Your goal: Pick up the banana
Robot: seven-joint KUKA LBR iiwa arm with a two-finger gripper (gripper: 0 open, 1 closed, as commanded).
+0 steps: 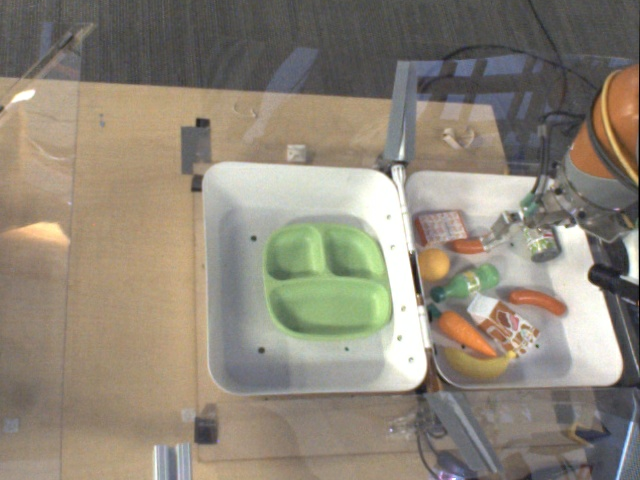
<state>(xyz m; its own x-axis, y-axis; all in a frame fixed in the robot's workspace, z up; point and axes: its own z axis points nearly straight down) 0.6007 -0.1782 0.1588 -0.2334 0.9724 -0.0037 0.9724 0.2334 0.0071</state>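
The gripper (510, 226) is being held low over the upper part of the right bin (600, 368), at the end of the grey arm (610, 138) with its orange band, which is reaching in from the right. Whether the hand is apart or together cannot be told, since its tip is being seen as a blur of grey and green parts. Nothing is being seen held by it. Just beside its tip, a small red sausage (466, 246) is lying, and next to that a red-and-white packet (440, 227) is resting near the bin's upper left corner. Below these, an orange fruit (434, 264) and a green bottle (466, 283) are lying close together, and a second red sausage (537, 301) is lying to their right. The banana (478, 365) is lying well apart from the gripper, at the lower edge of the same bin, with a carrot (466, 334) and a small printed carton (512, 328) lying partly over it. In the left bin (230, 268), a green divided plate (326, 281) is sitting near the middle. Both bins are being borne by the wooden bench (100, 268).
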